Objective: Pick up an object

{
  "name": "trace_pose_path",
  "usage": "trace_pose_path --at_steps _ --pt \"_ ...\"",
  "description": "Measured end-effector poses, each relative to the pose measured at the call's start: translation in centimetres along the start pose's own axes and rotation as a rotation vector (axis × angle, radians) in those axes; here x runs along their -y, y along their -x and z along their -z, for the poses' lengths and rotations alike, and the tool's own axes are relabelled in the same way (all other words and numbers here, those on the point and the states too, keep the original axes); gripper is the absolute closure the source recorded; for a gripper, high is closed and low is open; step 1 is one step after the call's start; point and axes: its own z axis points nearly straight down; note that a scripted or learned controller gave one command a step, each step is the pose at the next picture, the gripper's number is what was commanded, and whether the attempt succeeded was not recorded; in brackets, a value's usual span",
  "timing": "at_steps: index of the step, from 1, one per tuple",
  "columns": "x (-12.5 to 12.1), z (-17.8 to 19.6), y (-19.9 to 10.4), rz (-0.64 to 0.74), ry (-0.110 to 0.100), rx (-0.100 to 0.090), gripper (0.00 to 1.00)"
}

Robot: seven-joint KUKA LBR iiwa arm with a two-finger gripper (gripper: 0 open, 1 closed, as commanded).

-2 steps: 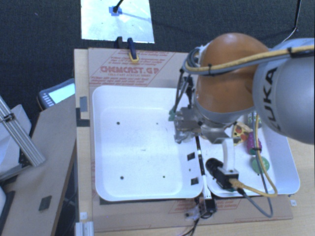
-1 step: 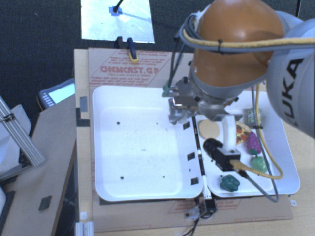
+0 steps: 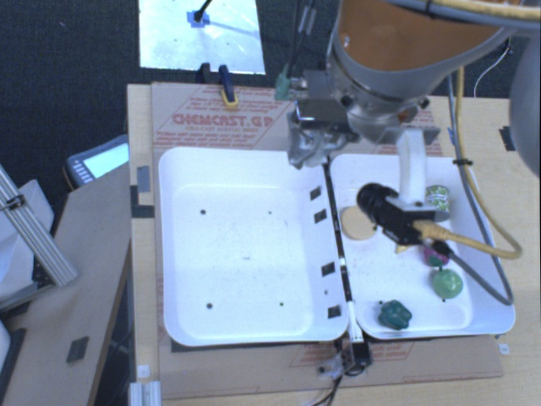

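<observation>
My gripper [image 3: 306, 152] hangs over the back edge of the two bins, just above the divider [image 3: 336, 244] between them. The right bin [image 3: 482, 315] holds several small things. A flat tan disc [image 3: 356, 224] lies near the divider. A light green ball [image 3: 447, 283] rests toward the right wall. A dark teal lump [image 3: 394, 314] sits at the front. A pale green speckled piece [image 3: 437, 197] lies at the back right, and a small magenta and green piece [image 3: 437, 254] sits just above the ball. Nothing shows in the gripper.
The left bin [image 3: 241, 252] is a white tray with a few dark specks. Brown cardboard [image 3: 220, 121] lies behind the bins with a blue and yellow clamp [image 3: 226, 87] on it. The arm's bulk [image 3: 406, 32] overhangs the right bin's back.
</observation>
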Motion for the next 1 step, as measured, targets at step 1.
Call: trace_pose_path --at_steps 1 --pt "-9.73 1.37 -4.8 -0.001 -0.005 0.004 1.0"
